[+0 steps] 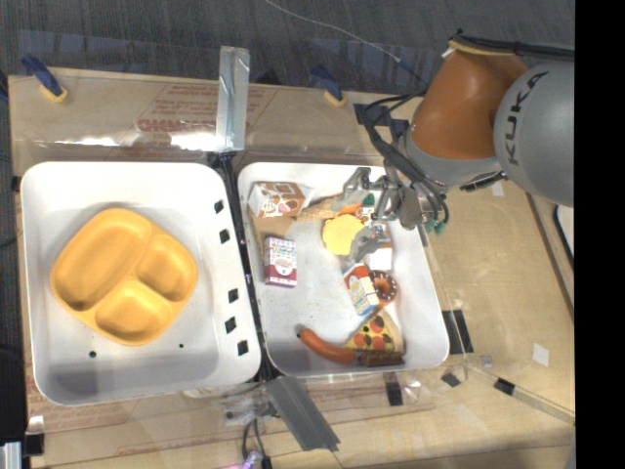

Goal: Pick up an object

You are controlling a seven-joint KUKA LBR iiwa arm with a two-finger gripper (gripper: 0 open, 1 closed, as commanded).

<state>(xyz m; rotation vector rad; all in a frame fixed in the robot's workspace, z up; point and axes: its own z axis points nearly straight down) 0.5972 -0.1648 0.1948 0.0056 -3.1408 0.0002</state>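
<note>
While the gripper (pixel 376 208) hangs low over the right bin (pixel 430 306), nothing sits visibly between its fingers, and whether they are spread or pressed together cannot be told.

Nearest lie a toy hot dog (pixel 327 347) and pizza slice (pixel 379 337); farther back, a small pink carton (pixel 281 262), then a yellow disc (pixel 342 234) just beside the fingers. A yellow divided plate (pixel 124 275) rests in the left bin (pixel 39 193).
</note>
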